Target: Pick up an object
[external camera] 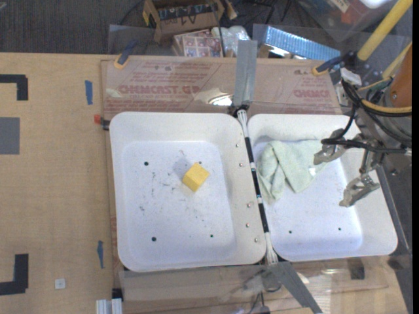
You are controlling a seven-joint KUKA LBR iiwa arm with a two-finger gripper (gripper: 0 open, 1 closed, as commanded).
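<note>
Bins sit side by side on the wooden surface [52, 195]: the left bin [131, 241] holds a small yellow block [195, 177] near its middle, lying tilted on the speckled floor, and the right bin [314, 237] holds a crumpled pale green cloth [285, 165] in its far left corner, close to the seam between the two bins. The arm reaches in from the right, and its claw [339, 173] hangs over the right part of the right bin with its two fingers spread apart, one fingertip [322, 157] just beside the right edge of the cloth and the other nearer the bin's right wall; nothing is between them. Black cables loop above the wrist at the right. Beyond the bins lies a flat sheet of cardboard [163, 87] with faded red print that looks like "CHEMCAST" though the letters are too washed out to read with certainty. A strip of grey tape [245, 70] runs down its middle. Blue tape marks [88, 92] and black corner marks [16, 87] show on the surface at the left.
</note>
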